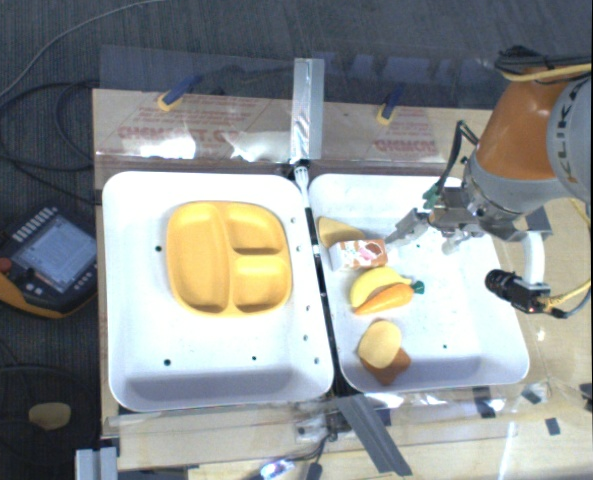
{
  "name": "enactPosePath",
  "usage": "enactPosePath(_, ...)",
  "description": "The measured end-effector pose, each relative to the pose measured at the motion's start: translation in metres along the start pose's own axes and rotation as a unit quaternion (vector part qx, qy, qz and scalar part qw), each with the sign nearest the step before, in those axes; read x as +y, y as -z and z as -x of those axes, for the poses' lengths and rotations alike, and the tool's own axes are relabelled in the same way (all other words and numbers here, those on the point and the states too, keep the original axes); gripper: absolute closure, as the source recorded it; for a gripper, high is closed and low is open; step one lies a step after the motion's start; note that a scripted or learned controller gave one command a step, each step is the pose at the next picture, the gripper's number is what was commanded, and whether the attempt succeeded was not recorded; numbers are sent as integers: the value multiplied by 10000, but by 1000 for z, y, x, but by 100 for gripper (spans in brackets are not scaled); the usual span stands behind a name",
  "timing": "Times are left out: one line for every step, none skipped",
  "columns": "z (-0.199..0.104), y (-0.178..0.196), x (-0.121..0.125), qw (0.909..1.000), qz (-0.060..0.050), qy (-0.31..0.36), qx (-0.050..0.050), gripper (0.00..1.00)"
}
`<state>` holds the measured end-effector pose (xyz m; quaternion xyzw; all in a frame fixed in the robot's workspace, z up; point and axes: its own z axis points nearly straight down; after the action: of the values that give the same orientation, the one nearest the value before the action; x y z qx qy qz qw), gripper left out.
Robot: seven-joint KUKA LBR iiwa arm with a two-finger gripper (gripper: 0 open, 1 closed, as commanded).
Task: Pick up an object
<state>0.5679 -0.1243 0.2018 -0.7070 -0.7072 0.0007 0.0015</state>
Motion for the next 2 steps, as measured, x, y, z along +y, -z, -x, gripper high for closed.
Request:
enactPosePath(53,-102,-9,9929,6,-1193,-5,0)
enactPosePath(-23,-105,-30,9999,-8,172,5,0)
